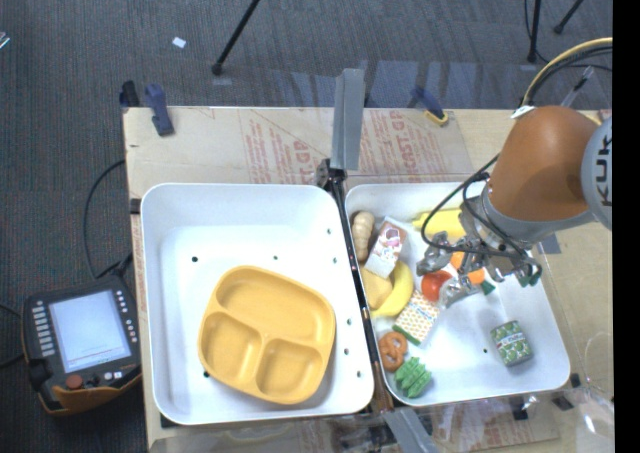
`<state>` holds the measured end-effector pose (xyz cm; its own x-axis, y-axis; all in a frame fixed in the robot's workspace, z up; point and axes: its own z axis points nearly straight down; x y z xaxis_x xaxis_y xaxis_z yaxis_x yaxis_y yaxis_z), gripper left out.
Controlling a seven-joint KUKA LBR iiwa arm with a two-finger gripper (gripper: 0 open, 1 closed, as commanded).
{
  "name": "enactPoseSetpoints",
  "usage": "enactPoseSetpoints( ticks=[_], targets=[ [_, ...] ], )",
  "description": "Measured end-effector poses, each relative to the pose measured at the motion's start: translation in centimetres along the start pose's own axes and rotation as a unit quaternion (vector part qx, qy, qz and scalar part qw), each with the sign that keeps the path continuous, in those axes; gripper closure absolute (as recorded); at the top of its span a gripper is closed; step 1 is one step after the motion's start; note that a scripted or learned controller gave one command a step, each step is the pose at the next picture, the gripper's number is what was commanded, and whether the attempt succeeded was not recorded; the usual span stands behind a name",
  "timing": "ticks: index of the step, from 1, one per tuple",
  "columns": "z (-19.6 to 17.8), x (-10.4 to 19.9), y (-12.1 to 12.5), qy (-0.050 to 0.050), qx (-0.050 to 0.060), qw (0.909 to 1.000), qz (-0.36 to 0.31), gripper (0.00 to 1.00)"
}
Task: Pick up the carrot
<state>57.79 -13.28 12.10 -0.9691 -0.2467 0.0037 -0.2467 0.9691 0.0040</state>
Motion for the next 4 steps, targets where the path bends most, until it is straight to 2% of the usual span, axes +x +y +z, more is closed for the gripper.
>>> enactPoseSetpoints(
  ticks=[1,2,3,4],
  targets=[
    [-3.6,8.2,2.5,-0.001,0.001,0.9995,-0.031,1.00],
    [-10.4,5.3,3.3,-0.004,0.002,0.9999,-0.014,1.00],
    [-11.2,2.0,6.8,0.000,0.000,0.9934,0.115,1.00],
    [-10.5,-7.5,2.6,0.001,0.000,0.9868,0.162,1.00]
  ],
)
